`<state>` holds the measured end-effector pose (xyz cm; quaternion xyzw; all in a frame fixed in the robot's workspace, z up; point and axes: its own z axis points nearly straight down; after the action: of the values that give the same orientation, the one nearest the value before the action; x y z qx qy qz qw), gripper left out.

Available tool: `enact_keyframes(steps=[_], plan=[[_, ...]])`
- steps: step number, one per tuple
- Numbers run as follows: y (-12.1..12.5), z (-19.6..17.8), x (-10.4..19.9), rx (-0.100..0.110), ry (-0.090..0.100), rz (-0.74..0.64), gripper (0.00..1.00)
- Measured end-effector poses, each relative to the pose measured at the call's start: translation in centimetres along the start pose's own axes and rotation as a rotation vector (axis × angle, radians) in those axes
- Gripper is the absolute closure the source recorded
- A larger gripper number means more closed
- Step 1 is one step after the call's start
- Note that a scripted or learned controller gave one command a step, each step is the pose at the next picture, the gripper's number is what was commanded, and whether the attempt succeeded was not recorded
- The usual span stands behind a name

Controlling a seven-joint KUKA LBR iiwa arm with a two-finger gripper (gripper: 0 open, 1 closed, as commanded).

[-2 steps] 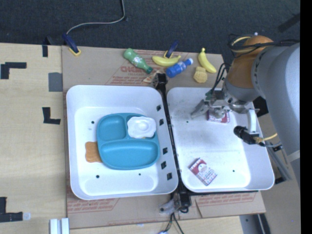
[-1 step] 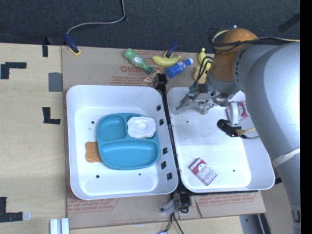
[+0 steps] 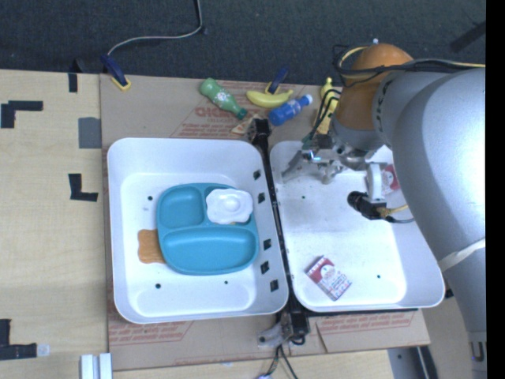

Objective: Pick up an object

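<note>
Hovering low in the right bin (image 3: 394,290), the claw (image 3: 316,163) cannot be judged open or closed; a red packet (image 3: 327,277) lies well below it.

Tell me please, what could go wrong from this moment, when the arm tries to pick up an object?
1. The gripper hangs over a bare upper corner of the right bin, while the red packet lies near the front, so closing here would likely catch nothing.
2. The packet looks flat, so fingers may slide over it.
3. The gripper is close to the wall between the bins and might strike it on the way down.
</note>
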<state>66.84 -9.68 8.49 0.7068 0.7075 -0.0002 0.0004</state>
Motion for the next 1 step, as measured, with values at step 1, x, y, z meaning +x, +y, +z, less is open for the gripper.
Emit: enact_keyframes(steps=[1], plan=[[0.00,-0.01,0.04,0.000,-0.001,0.000,0.00]])
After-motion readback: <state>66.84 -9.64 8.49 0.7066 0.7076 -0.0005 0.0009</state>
